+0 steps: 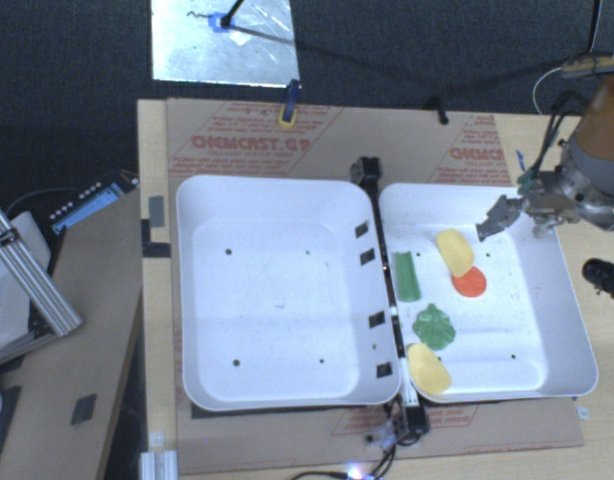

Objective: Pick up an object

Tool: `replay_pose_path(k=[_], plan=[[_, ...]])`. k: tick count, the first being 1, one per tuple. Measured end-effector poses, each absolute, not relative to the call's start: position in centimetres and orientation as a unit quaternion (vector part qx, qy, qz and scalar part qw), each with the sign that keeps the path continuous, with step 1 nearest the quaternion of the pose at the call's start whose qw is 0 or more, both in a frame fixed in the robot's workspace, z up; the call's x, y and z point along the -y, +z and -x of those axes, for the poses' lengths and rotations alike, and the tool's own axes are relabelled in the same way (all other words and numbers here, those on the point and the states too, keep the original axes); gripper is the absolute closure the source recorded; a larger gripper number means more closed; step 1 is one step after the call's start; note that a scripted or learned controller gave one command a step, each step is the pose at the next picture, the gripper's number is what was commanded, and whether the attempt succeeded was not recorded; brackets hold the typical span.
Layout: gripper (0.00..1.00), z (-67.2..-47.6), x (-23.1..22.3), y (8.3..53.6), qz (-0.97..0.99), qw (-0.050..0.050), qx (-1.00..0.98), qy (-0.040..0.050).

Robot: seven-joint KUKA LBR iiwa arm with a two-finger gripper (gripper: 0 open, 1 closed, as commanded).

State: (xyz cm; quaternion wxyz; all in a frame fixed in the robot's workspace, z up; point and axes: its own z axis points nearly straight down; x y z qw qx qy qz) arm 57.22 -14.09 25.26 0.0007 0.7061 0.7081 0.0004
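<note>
So the arm (597, 158) comes in from the right, grey with the orange band up top, and its hand (492, 223) sits over the far part of the right bin (562, 318), just to the far right of the yellow oval thing (454, 251). Honestly I can't tell whether the hand is apart or together, it's just a dark blurry shape from this angle, and nothing shows between its tips. All the objects are in the right bin, bunched toward its left side: the yellow oval is the farthest one, an orange round piece (470, 283) sits right against its near edge, a green stick-shaped piece (406, 276) lies lengthwise along the left wall, a green leafy-looking lump (433, 326) is a bit nearer than that, and another yellow piece (428, 368) is in the near left corner, close to the leafy one. The left bin (202, 268) sits right beside it, with black clips along the seam between the two. Both bins rest on a cardboard sheet (257, 133) with red lettering on the table, and there's a shiny silver square (222, 28) on the dark floor at the far side.
</note>
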Motion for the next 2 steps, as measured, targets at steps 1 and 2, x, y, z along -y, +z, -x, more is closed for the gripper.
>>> replay_pose_path(k=[1, 2], plan=[[0.0, -57.1, 12.0, 14.1, -0.706, -0.003, -0.708, -0.0015], [0.0, -57.7, 8.9, 8.4, -0.705, 0.001, -0.709, 0.0018]])
